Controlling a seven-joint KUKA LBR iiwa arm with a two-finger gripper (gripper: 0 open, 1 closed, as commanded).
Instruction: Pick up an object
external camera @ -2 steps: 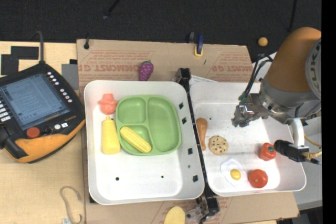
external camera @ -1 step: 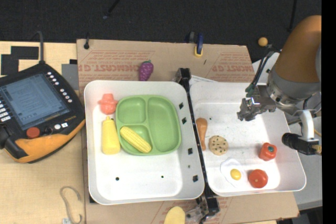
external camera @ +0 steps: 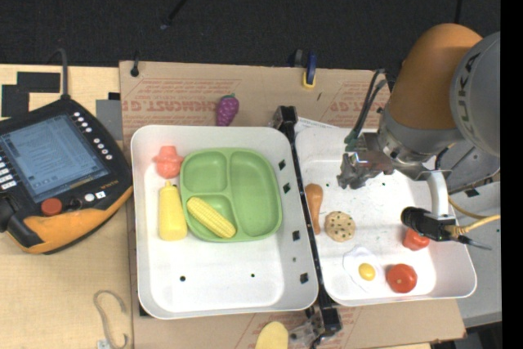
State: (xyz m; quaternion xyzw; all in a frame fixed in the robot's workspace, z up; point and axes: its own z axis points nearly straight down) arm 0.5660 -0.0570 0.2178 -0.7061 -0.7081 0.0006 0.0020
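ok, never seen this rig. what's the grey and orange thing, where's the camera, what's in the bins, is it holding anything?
The grey and orange machine is a robot arm reaching in from the right. Its two-finger gripper hangs over the right bin. Nothing shows between its fingers.

One fixed camera looks down on the bench at a slant.

The left bin holds a green divided plate with a toy corn cob in one section, plus a yellow bottle and a pink toy beside the plate.

The right bin holds a carrot, a cookie, a fried egg and a tomato.

Left of the bins lies the control tablet.
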